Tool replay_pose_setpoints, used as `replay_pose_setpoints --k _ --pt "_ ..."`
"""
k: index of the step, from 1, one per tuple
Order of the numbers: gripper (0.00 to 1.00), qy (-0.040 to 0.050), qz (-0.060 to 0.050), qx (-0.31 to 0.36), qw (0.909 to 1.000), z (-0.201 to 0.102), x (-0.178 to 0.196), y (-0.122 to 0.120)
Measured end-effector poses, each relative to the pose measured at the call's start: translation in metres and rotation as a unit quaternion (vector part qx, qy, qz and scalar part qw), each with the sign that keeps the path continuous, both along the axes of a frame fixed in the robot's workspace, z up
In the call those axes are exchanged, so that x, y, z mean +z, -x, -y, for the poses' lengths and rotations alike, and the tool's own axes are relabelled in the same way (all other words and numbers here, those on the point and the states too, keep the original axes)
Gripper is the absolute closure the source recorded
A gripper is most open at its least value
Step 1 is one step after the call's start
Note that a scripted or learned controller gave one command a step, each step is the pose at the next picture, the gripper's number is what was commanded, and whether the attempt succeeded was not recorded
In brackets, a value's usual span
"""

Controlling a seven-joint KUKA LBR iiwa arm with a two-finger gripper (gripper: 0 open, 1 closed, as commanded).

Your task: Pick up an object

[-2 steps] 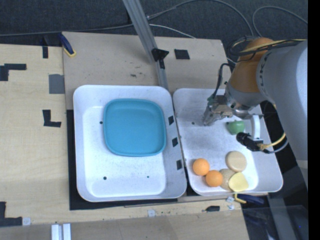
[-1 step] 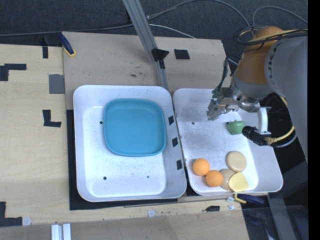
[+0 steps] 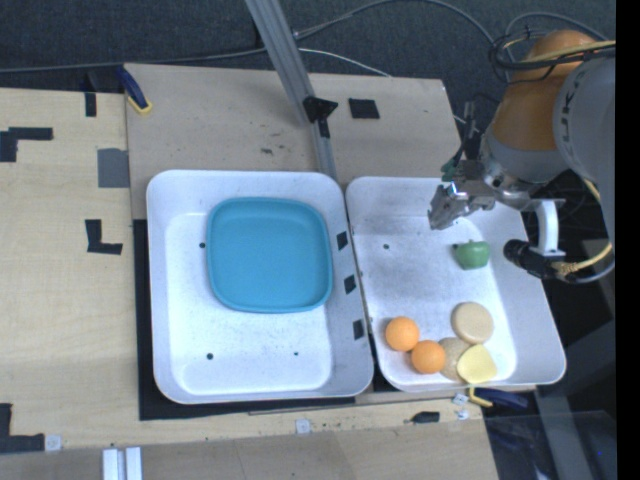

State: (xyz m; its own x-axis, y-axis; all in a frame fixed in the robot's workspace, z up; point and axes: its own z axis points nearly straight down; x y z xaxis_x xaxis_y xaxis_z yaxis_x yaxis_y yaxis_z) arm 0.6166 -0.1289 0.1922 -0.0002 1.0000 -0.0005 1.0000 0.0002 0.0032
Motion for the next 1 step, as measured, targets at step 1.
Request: replay_pose_setpoints --k 1 --pt "1.00 0.0000 0.000 0.000 1.0000 -0.0022 0.0485 0.0085"
